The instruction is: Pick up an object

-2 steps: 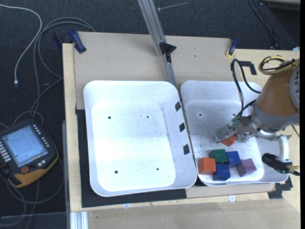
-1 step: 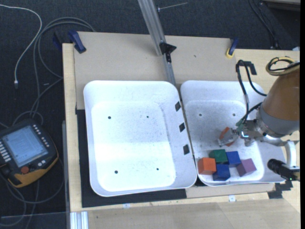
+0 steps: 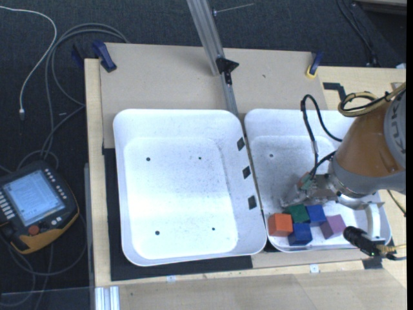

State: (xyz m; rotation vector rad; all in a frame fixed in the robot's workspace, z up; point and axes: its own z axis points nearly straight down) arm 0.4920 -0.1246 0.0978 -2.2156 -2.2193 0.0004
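Several small blocks lie bunched at the near edge of the right bin (image 3: 277,141): an orange block (image 3: 280,224), a green block (image 3: 298,213), two blue blocks (image 3: 315,213) (image 3: 301,233) and a purple block (image 3: 333,225). My gripper (image 3: 304,189) hangs low over the right bin, just above and behind the green block. Its grey metal tip almost touches the cluster. The orange-banded wrist (image 3: 368,150) hides the gripper's upper part.
The left bin (image 3: 174,186) sits beside the right one, with black clips (image 3: 246,171) along the shared rim. A slanted metal pole (image 3: 210,31) rises behind the bins. A teach pendant (image 3: 33,202) lies off the bench at left. Cables (image 3: 310,124) trail from the wrist.
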